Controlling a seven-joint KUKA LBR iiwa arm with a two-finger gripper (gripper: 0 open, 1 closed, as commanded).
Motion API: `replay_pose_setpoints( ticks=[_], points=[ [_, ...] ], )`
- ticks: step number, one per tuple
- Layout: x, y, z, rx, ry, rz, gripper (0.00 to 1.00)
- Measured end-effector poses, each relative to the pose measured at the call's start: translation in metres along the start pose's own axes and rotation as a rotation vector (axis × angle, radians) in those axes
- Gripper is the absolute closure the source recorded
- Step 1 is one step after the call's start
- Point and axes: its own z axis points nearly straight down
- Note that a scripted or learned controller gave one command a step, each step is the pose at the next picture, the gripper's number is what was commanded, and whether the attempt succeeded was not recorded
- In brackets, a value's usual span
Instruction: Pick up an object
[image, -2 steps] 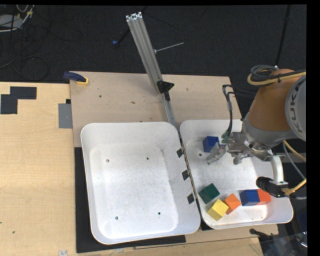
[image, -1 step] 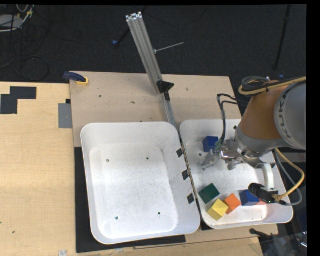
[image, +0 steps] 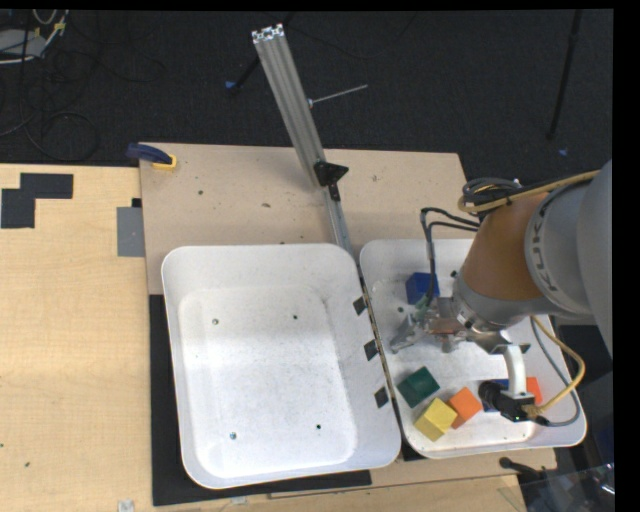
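The approach step is judged to be in hand: the gripper (image: 412, 328) is seen low over the right bin (image: 560, 425) at the right of the frame, and whether anything is clasped cannot be told. A blue block (image: 421, 287) lies just above it, while a green block (image: 418, 385), a yellow block (image: 436, 418) and an orange block (image: 465, 405) lie below, toward the lower right. A descent squarely onto one block is likely called for next.
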Motion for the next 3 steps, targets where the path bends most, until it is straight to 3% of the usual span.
replay_pose_setpoints(
  ticks=[1,3],
  points=[
    [-0.002,-0.001,-0.011,0.001,0.000,0.008,1.00],
    [-0.013,-0.002,-0.134,-0.006,-0.002,-0.003,1.00]
  ],
)
